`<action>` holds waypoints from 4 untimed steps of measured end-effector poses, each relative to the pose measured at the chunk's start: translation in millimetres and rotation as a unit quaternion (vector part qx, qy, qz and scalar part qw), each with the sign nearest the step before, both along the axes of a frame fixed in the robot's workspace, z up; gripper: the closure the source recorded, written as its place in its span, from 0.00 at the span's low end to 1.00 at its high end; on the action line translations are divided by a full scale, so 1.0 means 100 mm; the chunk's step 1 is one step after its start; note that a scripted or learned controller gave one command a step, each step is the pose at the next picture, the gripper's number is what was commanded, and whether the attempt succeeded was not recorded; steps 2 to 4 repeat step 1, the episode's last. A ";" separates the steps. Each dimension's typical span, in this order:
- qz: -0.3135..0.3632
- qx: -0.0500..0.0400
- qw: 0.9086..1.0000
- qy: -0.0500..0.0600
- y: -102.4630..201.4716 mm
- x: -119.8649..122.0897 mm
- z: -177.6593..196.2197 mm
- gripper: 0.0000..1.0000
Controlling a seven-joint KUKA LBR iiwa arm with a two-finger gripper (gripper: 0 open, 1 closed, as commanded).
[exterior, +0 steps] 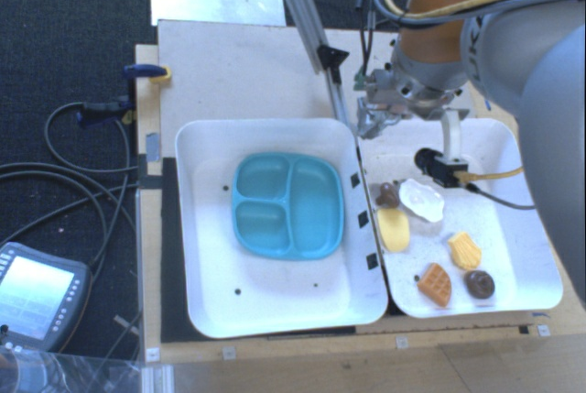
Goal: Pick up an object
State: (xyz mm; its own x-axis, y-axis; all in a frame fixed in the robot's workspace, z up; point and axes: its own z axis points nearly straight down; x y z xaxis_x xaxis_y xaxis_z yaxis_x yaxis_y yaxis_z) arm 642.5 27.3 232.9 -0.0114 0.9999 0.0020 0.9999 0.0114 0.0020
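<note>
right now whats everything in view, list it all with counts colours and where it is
bins: 2, white, side by side on the bench
divided plate: 1, teal, three compartments, middle of the left bin
yellow piece: 1, pale yellow, right bin beside the divider
white piece: 1, white, right bin, just above the yellow piece
small brown piece: 1, brown, touching the white piece's left side
waffle-like pieces: 2, orange, front of the right bin
round piece: 1, dark brown, front right of the right bin
clamps: 2, blue and yellow, bench's left edge
pendant: 1, grey with screen, floor at left
arm: 1, grey with orange band, from the right
gripper: 1, metal, above the right bin's back left corner
</note>
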 end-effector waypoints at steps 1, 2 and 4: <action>-0.001 0.000 1.000 0.000 0.48 0.16 -0.10 1.00; -0.001 0.000 1.000 0.000 0.48 0.16 -0.10 1.00; -0.001 0.000 1.000 0.000 0.48 0.16 -0.10 1.00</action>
